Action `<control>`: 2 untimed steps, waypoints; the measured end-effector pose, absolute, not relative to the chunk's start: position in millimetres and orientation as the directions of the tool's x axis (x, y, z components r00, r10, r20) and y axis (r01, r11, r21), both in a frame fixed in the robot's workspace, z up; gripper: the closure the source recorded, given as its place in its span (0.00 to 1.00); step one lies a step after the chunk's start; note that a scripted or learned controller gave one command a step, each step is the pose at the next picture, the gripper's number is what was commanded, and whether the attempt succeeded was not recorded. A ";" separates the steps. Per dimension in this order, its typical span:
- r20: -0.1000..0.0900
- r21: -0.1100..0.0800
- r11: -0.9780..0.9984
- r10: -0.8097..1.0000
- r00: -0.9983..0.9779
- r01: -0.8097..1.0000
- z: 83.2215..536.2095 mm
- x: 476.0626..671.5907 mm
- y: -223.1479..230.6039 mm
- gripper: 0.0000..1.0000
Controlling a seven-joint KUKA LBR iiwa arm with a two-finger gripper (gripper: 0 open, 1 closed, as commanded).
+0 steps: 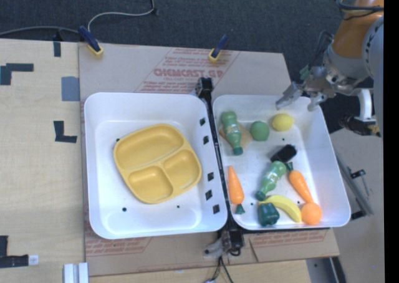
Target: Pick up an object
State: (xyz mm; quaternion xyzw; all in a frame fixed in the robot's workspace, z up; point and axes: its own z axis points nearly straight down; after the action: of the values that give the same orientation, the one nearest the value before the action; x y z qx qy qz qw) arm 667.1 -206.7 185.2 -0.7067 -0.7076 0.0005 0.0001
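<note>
My gripper [298, 101] hangs over the far right corner of the right bin [330, 151], open, with nothing between its fingers. Just below it lies a yellow lemon [282, 121], with a green lime [259, 130] and a green bottle [230, 129] to its left. Nearer the front are a black object [283, 153], a second green bottle [272, 178], two carrots [235, 186] [299, 184], a banana [282, 206], an orange [310, 213] and a dark green pepper [268, 214].
The left bin [100, 151] holds a yellow divided plate [158, 162]. Both bins rest on a cardboard sheet [156, 73] held by two clamps at its far edge. A black divider [211, 144] runs between the bins.
</note>
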 end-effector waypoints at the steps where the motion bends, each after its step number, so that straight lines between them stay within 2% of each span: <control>1: -0.002 -0.001 0.003 1.000 -0.003 1.000 89.9 668.4 -208.5 0.00; 2: -0.004 0.000 0.004 1.000 -0.004 1.000 100.5 669.0 -208.0 1.00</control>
State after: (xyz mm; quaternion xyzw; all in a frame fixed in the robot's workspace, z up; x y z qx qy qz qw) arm 669.0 -208.0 100.5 -0.7056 -0.7087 0.0013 -0.0013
